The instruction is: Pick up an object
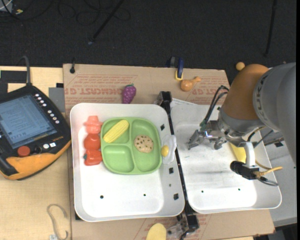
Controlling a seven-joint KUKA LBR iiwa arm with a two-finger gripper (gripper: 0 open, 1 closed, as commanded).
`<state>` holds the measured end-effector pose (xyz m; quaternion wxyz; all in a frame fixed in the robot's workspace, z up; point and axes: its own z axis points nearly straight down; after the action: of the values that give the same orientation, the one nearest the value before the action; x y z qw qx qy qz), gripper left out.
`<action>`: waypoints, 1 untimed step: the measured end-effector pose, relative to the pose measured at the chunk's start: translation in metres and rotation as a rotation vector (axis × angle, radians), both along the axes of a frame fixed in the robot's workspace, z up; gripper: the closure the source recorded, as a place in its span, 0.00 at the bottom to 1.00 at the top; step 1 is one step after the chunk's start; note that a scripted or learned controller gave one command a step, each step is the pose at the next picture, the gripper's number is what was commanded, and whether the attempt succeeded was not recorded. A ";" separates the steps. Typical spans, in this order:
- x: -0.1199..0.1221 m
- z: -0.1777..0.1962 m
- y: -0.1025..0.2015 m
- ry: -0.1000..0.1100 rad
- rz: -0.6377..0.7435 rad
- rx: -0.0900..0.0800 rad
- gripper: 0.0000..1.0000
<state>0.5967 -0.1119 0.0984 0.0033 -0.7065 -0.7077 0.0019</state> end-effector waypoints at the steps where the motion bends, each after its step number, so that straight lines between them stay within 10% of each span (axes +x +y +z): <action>1: -0.001 -0.012 0.001 -0.003 -0.004 0.000 0.00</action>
<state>0.5961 -0.1111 0.0866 0.0021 -0.7081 -0.7061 0.0010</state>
